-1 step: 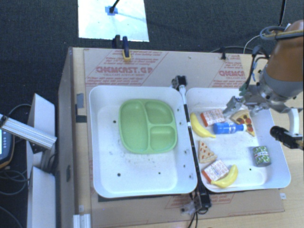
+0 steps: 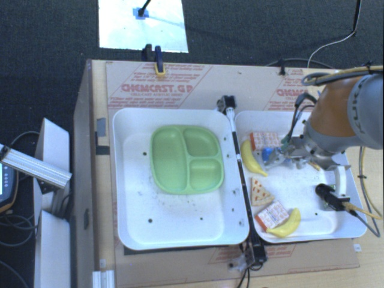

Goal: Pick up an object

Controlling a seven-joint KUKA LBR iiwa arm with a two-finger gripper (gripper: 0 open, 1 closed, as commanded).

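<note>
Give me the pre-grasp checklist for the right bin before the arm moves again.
1. Gripper over right bin: ok.
2. Grip state: cannot tell, wrist hides it.
3. Upper banana free of the arm: ok.
4. Lower banana lying alone: not ok, it rests against the front box.
5. Pizza slice toy unobstructed: ok.
6. Green divided plate out of the way in left bin: ok.

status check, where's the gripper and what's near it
Gripper low in the right bin, fingers not readable. Nothing seen held. Closest: small blue item, orange-white box, banana. Green tray alone in left bin.
</note>
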